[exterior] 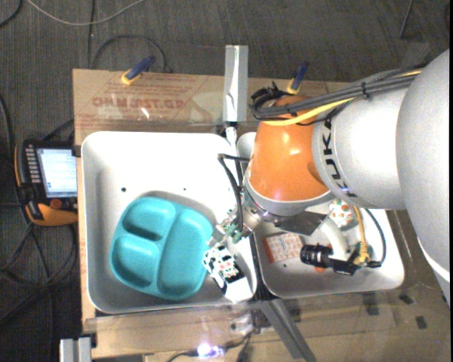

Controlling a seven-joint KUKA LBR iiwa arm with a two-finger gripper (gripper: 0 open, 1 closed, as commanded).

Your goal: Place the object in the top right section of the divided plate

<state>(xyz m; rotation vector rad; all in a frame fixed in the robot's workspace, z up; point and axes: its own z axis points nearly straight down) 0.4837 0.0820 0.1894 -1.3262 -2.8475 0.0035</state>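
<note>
The teal divided plate [162, 247] lies in the lower part of the left bin [106, 172], with three sections and nothing in them. My gripper [228, 266] hangs below the orange wrist band [283, 164], just off the plate's right rim and over the wall between the two bins. A small black-and-white object [220, 263] shows at the gripper's tip, touching or overlapping the plate's right edge. Whether the gripper is clamped on it is hidden by the slant of the view.
The arm's grey body [392, 142] covers most of the right bin [392, 277]. Under it I see a red-and-white packet [282, 246] and a small orange-and-white item [340, 215]. A handheld pendant [49, 179] sits left of the bench.
</note>
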